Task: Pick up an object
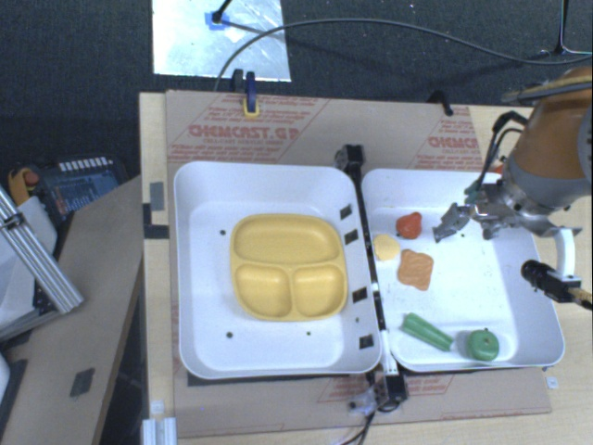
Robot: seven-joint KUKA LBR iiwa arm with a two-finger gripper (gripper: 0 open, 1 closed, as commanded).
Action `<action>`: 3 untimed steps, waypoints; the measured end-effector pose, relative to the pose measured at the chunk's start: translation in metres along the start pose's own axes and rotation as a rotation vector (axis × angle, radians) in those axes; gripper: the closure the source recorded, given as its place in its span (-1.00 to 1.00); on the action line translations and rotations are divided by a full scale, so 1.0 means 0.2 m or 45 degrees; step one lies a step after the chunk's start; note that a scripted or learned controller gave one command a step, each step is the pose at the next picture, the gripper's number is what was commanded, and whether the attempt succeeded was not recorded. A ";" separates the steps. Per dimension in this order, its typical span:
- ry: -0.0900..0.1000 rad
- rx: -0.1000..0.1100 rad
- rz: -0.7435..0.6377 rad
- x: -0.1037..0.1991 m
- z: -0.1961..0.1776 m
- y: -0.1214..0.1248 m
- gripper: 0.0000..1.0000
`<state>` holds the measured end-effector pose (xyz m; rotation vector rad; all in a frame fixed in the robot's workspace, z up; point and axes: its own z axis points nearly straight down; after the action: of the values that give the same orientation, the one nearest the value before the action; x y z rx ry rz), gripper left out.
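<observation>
The right bin [519,290] holds several small items. A red-orange piece [409,223] lies near its upper left, with a pale yellow piece [385,247] and an orange square piece [416,269] just below it. Along the bin's front lie a long green piece [426,331] and a round green piece [483,344]. My gripper [451,222] hangs over the right bin, a little right of the red-orange piece and apart from it. Its fingers look open, with nothing between them.
The left bin [199,248] holds a yellow divided plate [287,265]. A black clip strip [361,248] runs between the two bins. The grey arm with its orange band [551,146] comes in from the right, above the right bin's far corner.
</observation>
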<state>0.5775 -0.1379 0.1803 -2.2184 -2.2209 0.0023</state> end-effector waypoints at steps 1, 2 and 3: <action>0.000 -0.003 -0.004 0.03 0.23 0.03 -1.00; -0.001 -0.006 0.001 0.03 0.48 0.04 -1.00; -0.002 -0.014 0.000 0.03 0.41 0.05 1.00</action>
<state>0.5877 -0.1323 0.0992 -2.2248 -2.2267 -0.0086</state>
